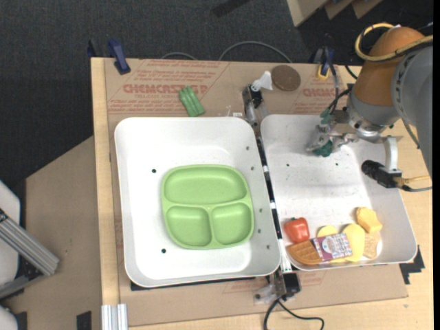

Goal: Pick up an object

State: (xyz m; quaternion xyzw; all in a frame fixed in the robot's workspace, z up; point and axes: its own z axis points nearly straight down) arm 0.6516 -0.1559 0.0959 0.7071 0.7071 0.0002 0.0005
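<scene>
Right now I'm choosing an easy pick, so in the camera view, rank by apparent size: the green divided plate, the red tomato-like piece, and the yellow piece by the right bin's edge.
1. green divided plate, clearly the largest.
2. red piece and yellow piece: these look about alike, so I won't rank them.

Right bin (302,184) lies open across its middle; toy food (333,239) crowds its near edge; green tray (206,205) fills left bin (137,150).
</scene>
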